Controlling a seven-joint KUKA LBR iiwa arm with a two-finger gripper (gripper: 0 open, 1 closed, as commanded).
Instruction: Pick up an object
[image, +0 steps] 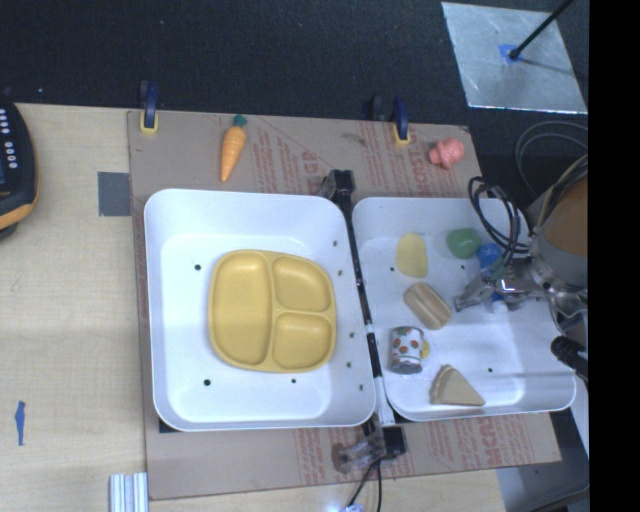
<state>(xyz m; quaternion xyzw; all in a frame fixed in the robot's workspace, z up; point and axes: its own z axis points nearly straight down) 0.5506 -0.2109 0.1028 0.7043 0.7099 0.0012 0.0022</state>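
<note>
White plastic bins sit side by side on a sheet of cardboard (300, 150) clamped to the wooden table (70, 330). The left bin (180, 390) holds a yellow divided tray (271, 310), lying flat near its middle.

The right bin (530, 390) carries the loose items. A pale yellow piece (411, 254) lies toward the far side, with a tan roll (428, 304) just below it. A small patterned cup (407, 348) rests on its side against the bin's left wall, and a tan wedge (455, 388) lies near the front edge. A green object (462, 241) and a blue one (487, 254) sit close together toward the far right of the bin.

The grey arm (565, 235) reaches in from the right, black cables looping above it. Its metal tool (470, 298) hangs low over the right bin, between the tan roll and the blue object, fingers pointing left. Nothing is seen between the fingers; whether they stand wide or narrow cannot be told from this angle.

Outside the bins, a toy carrot (232, 148) lies on the cardboard behind the left bin, and a pink object (447, 152) rests behind the right bin. A dark handset with an orange edge (14, 170) sits at the table's far left.
</note>
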